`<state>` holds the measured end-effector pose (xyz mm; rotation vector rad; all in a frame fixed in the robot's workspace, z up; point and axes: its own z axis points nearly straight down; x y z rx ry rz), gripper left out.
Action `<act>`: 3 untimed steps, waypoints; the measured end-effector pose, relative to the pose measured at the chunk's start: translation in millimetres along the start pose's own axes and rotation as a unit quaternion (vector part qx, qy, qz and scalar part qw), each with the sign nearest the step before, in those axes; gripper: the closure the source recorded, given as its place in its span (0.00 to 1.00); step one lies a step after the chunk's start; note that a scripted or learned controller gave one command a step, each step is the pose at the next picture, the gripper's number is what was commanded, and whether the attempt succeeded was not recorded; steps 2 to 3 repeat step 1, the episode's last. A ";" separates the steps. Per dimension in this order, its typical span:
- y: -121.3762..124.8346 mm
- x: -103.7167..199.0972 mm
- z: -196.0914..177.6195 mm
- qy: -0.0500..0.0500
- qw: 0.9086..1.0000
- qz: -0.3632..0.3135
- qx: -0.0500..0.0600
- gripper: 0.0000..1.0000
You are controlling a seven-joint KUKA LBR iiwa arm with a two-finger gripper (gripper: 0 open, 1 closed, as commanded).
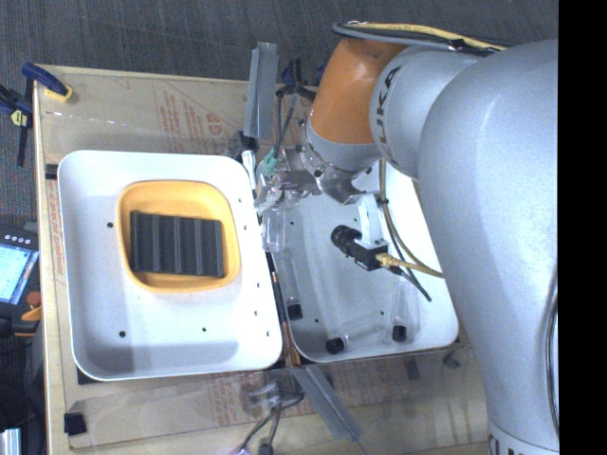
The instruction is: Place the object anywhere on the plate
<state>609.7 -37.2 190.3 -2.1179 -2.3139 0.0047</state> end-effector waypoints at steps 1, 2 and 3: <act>0.1 -0.2 -0.2 0.000 1.000 0.000 0.000 0.00; 0.1 -0.2 -0.2 0.000 1.000 0.000 0.000 0.00; 0.1 -0.2 -0.2 0.000 1.000 0.000 0.000 0.00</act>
